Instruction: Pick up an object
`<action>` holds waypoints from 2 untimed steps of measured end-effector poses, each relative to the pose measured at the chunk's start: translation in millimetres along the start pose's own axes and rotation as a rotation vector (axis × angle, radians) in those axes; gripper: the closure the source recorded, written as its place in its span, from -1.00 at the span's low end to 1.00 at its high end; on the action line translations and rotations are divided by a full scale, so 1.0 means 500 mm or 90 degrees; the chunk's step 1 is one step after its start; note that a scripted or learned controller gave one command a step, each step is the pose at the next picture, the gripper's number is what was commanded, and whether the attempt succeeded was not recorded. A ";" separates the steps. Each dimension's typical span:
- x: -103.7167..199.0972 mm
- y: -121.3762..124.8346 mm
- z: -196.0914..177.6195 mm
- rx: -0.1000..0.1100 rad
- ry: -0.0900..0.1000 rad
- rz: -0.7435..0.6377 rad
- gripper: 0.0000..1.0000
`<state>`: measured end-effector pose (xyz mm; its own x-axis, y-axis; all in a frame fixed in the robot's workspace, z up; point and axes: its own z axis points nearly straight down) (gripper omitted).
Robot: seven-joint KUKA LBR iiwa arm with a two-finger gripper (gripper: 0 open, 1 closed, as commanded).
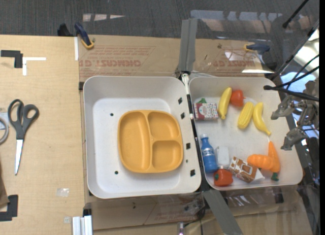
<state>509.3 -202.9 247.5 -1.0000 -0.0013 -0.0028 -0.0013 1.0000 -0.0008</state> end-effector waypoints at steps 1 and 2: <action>0.054 -0.037 0.171 0.000 0.000 -0.035 -1.00; 0.056 -0.035 0.310 0.000 0.000 -0.073 -1.00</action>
<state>481.9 -220.4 92.3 -0.9933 -0.1158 -0.0022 -0.1158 0.9933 -0.0008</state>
